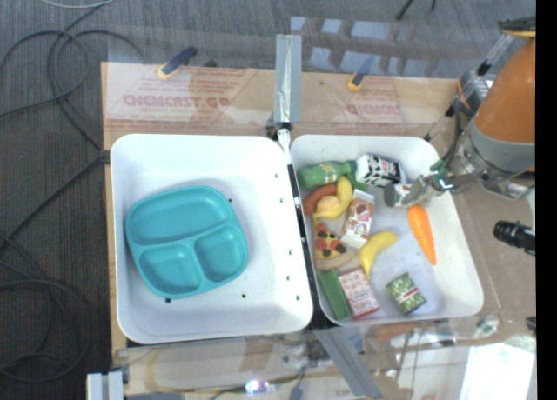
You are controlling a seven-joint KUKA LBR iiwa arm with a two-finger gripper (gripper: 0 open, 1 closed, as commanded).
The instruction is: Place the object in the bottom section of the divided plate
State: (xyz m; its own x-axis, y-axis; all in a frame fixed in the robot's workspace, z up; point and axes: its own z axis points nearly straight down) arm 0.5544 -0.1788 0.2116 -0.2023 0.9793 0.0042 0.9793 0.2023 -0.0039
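The teal divided plate [186, 240] lies in the left bin [139, 153], with one long section toward the back and two smaller ones toward the front; nothing lies in it. My gripper [419, 190] hangs low over the back right part of the right bin [466, 294], just above the top end of an orange toy carrot [422, 233] and right of a black-and-white milk carton [379, 168]. I see nothing held in the gripper.
The right bin holds several toy foods: a green bottle [326, 172], a yellow fruit [334, 200], a pizza slice [329, 246], a white carton [357, 220], a banana [376, 249], a red box [359, 292] and a green box [406, 292]. A metal divider rail [288, 85] runs between the bins.
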